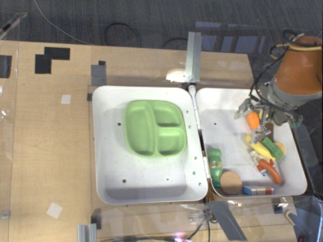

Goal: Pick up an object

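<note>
My gripper (263, 127) hangs over the upper right part of the right bin (222, 110), below the arm's orange band (301, 72). An orange carrot-like piece (252, 120) lies just to its left, touching or nearly touching it. Just below the gripper lie a yellow banana-like piece (261, 149) and a green piece (271, 148). Further down sit red and orange pieces (269, 169). A green bottle (215, 162), a tan round object (231, 181) and a blue and red marker (257, 190) lie along the bin's lower left.
The left bin (108, 175) holds a green divided plate (154, 128). A metal post (193, 54) stands behind the ridge between the bins. Cables hang beside the arm at the upper right.
</note>
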`<state>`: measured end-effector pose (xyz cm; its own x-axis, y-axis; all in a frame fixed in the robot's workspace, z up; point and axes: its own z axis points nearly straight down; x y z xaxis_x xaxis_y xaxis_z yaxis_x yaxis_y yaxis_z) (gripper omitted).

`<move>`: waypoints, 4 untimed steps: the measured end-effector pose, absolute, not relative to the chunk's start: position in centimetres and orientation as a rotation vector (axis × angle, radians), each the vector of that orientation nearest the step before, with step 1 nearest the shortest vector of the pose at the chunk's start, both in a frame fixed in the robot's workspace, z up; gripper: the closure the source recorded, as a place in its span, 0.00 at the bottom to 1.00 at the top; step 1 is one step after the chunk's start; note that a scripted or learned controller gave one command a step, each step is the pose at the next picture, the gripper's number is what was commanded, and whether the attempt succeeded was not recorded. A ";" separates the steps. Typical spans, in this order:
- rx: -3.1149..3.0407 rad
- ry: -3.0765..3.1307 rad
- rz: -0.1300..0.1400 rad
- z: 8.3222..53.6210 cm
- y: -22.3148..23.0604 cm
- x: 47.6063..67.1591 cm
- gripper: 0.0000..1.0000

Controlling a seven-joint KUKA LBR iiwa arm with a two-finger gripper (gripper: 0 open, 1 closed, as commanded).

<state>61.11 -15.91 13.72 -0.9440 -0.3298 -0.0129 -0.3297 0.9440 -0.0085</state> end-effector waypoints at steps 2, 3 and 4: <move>-1.066 2.939 -0.017 9.0 -16.4 50.0 0.00; -0.950 2.978 -0.008 9.0 -12.1 58.5 0.00; -0.988 2.969 -0.008 8.9 -14.2 57.0 0.00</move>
<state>56.96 -14.16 8.95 -0.8006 -0.5991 -0.0106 -0.5990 0.8007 -0.0088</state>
